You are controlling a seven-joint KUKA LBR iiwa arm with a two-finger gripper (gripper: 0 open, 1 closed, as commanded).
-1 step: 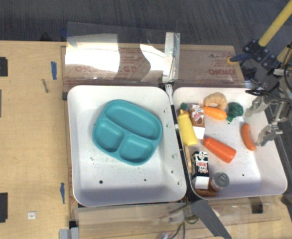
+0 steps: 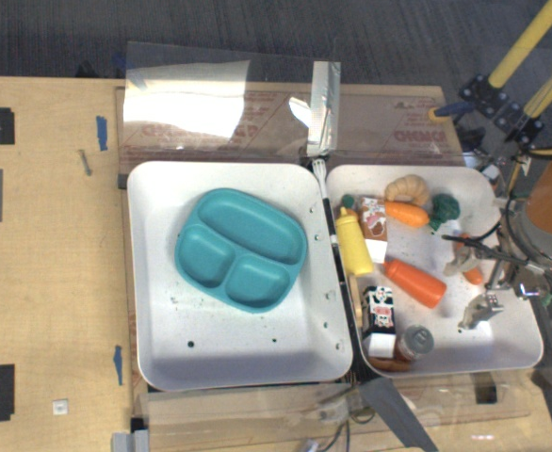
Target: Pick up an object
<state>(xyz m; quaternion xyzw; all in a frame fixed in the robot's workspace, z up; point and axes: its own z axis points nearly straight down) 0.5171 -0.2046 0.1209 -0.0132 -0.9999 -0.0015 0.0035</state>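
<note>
The right bin (image 2: 521, 347) holds several toy foods. A tan bread roll (image 2: 406, 188), a carrot (image 2: 408, 215) and a green broccoli (image 2: 444, 207) lie at its far end. Along the left wall rests a yellow bottle (image 2: 353, 243), with a red and white packet (image 2: 374, 218) beside it. An orange cylinder (image 2: 414, 282) lies mid-bin. A small milk carton (image 2: 380, 309) and a brown bottle with a grey cap (image 2: 414, 341) sit near the front. My gripper (image 2: 481, 307) hangs low over the right side of this bin, right of the orange cylinder and apart from it.
The left bin (image 2: 154, 328) bears a teal divided plate (image 2: 241, 249). A small orange piece (image 2: 474, 275) lies by the gripper. Clear plastic sheets (image 2: 186, 111) stand behind the bins. Yellow bars and black clamps (image 2: 497, 102) sit at the upper right.
</note>
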